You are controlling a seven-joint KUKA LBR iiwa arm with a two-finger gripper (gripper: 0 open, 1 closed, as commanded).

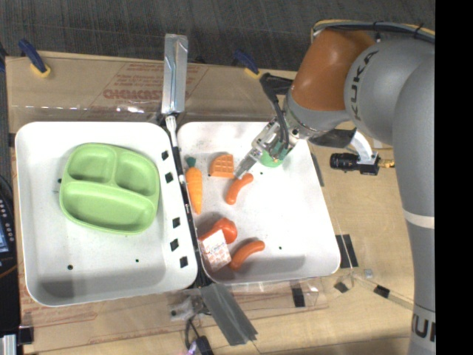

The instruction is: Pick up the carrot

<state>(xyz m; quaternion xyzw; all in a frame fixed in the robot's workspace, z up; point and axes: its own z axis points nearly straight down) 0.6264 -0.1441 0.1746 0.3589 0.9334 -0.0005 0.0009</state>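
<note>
The carrot (194,188), orange with a small green top, lies lengthwise against the left wall of the right bin (310,220), pointing toward the front. My gripper (244,170) reaches down into this bin from the right. Its tip sits just above the upper end of an orange-red sausage (238,188), roughly a hand's width right of the carrot. Nothing shows in its hold.
An orange waffle-like square (221,164) lies between the carrot and the gripper. A red and white packet (216,242) and a second sausage (247,252) rest near the bin's front. A green divided plate (111,187) sits in the left bin (37,220).
</note>
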